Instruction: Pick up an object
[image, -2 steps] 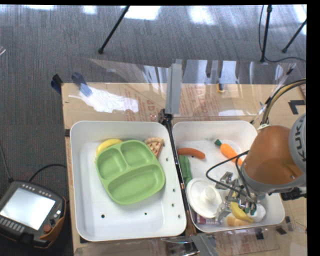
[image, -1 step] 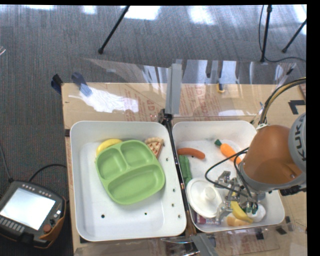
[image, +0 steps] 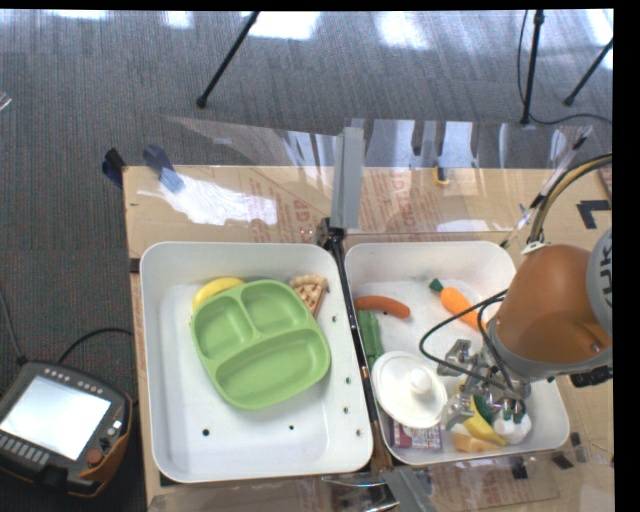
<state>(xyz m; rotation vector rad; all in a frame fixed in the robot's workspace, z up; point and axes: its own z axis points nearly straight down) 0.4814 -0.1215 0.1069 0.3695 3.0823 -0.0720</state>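
Observation:
My gripper (image: 483, 400) hangs low over the front right corner of the right bin (image: 430, 247), under the orange wrist band (image: 550, 310). Its tip sits among small toys: a green piece (image: 485, 408), a yellow banana-like piece (image: 480, 433) and a white rounded piece (image: 513, 428). A white round dish (image: 408, 388) lies just left of it. Farther back lie an orange carrot (image: 458, 301), a brown sausage (image: 382, 306) and a green cucumber (image: 370, 335). A printed packet (image: 412, 436) pokes out under the dish. I see nothing lifted.
The left bin (image: 160, 400) holds a green divided plate (image: 260, 343), with a yellow piece (image: 215, 290) and a waffle-patterned wedge (image: 311, 291) at its far edge. A grey post (image: 348, 185) stands behind the seam between the bins. Cables loop around the wrist.

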